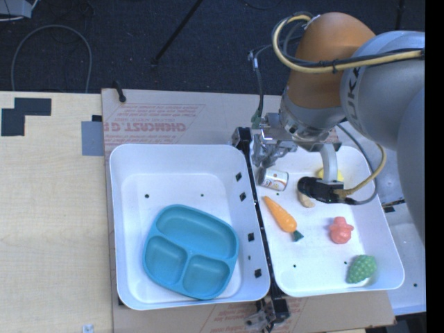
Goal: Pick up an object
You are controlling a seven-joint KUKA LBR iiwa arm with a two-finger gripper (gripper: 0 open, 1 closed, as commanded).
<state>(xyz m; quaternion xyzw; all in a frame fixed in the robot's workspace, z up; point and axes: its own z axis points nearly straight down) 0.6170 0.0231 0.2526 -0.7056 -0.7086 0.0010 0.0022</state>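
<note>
Silver can (275,180) is lying on its side near the upper left corner of the bin (316,266) on the view's right, and the gripper (266,155) is hanging just above it, close to the wall between the two bins. Whether the gripper is open or closed I cannot tell from this angle. By my reading, the arm is lining up for a grasp, with nothing lifted yet. The next move is calling for a straight descent around the can without clipping the wall. A carrot (281,216) is lying just below the can, while a pink toy (340,230) and a green broccoli (361,268) are sitting well apart. The other bin (132,186) is holding a blue divided plate (191,252). Both bins are resting on printed cardboard (159,120) over a pale bench (48,220); dark floor (139,33) with cables is showing beyond.
</note>
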